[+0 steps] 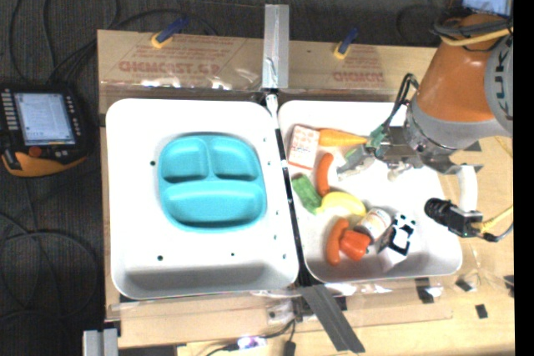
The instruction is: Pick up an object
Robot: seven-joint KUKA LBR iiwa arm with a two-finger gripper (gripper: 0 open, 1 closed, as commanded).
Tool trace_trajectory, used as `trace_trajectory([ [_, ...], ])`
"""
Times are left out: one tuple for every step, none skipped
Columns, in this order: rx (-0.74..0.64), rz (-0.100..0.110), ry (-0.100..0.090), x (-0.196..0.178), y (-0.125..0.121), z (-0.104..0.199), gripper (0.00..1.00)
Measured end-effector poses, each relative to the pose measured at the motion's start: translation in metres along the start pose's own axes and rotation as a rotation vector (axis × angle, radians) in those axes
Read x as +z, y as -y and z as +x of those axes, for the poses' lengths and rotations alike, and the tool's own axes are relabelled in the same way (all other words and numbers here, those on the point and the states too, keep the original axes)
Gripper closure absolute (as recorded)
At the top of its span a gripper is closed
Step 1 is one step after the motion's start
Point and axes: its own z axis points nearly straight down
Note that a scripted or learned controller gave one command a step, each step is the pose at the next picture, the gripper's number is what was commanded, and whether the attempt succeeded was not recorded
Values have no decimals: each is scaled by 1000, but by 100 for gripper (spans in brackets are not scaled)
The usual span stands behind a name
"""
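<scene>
While the tabletop carries two white bins, the left bin with its blue divided tray lies well apart from the fingers, which hang over the right bin. The approach step seems in hand. An orange carrot-like piece sits just beside them and a red piece just below; a descent onto one is called for next. Whether they are spread or holding anything cannot be told.

Turquoise tray, white bins, orange carrot, yellow lemon.
</scene>
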Motion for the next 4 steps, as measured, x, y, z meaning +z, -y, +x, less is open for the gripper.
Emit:
trace_trajectory([
  [-113,0,-1,120,7,-8,0],
  [-72,-23,1,135,40,-30,0],
  [-72,-17,-3,130,40,-29,100],
  [-74,0,1,36,16,22,100],
])
